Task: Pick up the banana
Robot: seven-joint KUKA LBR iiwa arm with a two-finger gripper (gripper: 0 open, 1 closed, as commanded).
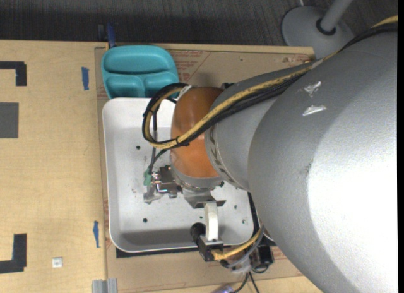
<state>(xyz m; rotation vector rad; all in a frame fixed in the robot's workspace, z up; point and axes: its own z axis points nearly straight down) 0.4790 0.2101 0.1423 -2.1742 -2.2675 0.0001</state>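
My grey arm (328, 159) sweeps in from the right of the frame and covers most of that side, its orange band (192, 137) sitting over the middle of the white bin (120, 159), which lies left of center on the tan bench (50, 159). My gripper (153, 187) hangs low over the bin's floor, left of the wrist and toward the lower half of the bin, a small cluster of metal with a green part at its left edge. From this slant I cannot tell whether it is spread or pressed together, and nothing can be made out in its grasp. Where the banana lies relative to my gripper I cannot tell, nor can I say anything of its look; the bare part of the bin floor beside the gripper carries only a few small dark specks. Black-and-yellow cables (151, 118) loop out from the orange band toward the upper left of the bin and curl back down to the gripper. A teal compartment tray (139, 71) rests at the bin's top edge, touching or overlapping its rim, well apart from the gripper. Strips of blue tape (86, 78) mark the bench just left of the bin, and a grey round stand base (306, 26) sits on the dark floor at the upper right.
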